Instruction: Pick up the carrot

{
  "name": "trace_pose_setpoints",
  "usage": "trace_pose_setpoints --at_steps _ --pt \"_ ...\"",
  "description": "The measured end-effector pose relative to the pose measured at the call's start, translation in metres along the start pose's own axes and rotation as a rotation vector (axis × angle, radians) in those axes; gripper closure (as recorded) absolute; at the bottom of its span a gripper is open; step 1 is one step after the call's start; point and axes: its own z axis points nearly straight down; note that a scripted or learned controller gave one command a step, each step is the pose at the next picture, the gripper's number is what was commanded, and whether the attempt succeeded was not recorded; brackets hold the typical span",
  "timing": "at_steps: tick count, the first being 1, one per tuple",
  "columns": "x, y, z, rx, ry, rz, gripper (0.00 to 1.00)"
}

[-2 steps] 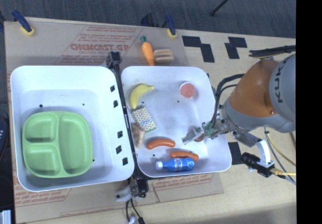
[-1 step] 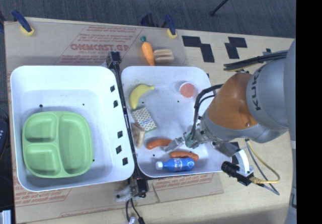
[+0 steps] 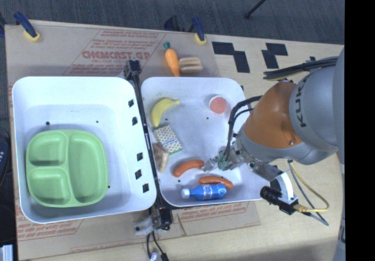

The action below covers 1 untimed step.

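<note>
The gripper (image 3: 221, 163) at the end of the grey robot arm with the orange wrist band (image 3: 275, 120) sits low inside the right-hand shallow white bin (image 3: 193, 87), near its lower middle; whether it is open or closed, or has hold of anything, cannot be told from this high slanted view. Taking that right-hand bin as the landmark: just left of the gripper lies a reddish-orange sausage-shaped toy (image 3: 187, 166), just below it a second similar one (image 3: 215, 182), and along the bin's near wall a small clear bottle with a blue label (image 3: 204, 193). Further up the bin are a checkered cracker-like square (image 3: 167, 138), a yellow banana (image 3: 162, 108) and a small pink round disc (image 3: 218, 104). The small orange toy carrot with a green tip (image 3: 171, 61) is outside the bin, on the cardboard-covered bench (image 3: 117, 48) just beyond the bin's far wall, beside a tan bun-like toy (image 3: 190, 65), well apart from the gripper. It looks like a light, stiff, smooth plastic piece that tapers, so it may slip; a hold across its thicker middle, square to its length, seems safest.
</note>
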Motion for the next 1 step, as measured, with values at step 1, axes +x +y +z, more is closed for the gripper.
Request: trace_pose_setpoints --at_steps 1 --pt "0.1065 0.0501 -0.0902 -0.002 -0.002 0.005 1.00"
